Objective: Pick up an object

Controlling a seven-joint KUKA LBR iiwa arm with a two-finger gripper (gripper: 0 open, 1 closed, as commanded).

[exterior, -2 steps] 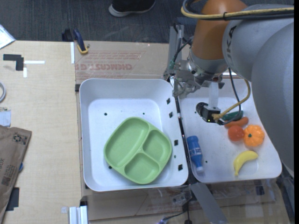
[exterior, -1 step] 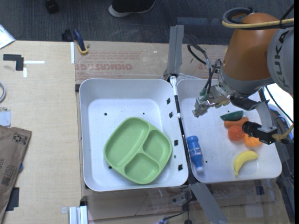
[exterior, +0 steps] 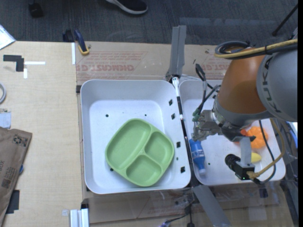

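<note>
Bench with 2 white bins (exterior: pixel 90 126): 1 green plate (exterior: pixel 139 151), 1 blue bottle (exterior: pixel 197 156); jaws' state unclear.

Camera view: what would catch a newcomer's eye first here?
The green divided plate lying alone in the left bin stands out most. Next comes the arm's orange band looming over the right bin, where a blue bottle lies near the left wall and an orange item lies beside the arm.
</note>
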